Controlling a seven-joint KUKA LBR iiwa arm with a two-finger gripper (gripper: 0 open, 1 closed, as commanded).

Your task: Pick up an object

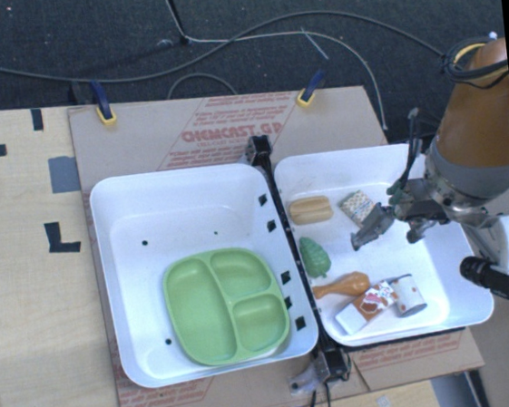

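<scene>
The right bin [450, 313] holds a tan bread roll [310, 209], a small patterned packet [357, 205], a green leafy toy [315, 257], an orange drumstick-shaped toy [341, 285], a red-and-white card [368, 305] and a small can [408, 295]. My gripper [391, 226] hangs over the middle of that bin, just right of the patterned packet and above the can. Its two dark fingers [370, 228] stand apart, and nothing sits between them.
The left bin [124, 258] holds a green divided plate [225, 306]. A black divider [281, 231] with clips runs between the bins. Cardboard [219, 129] lies under both, with cables across the dark floor behind. The arm's grey body [475, 173] covers the right bin's far right side.
</scene>
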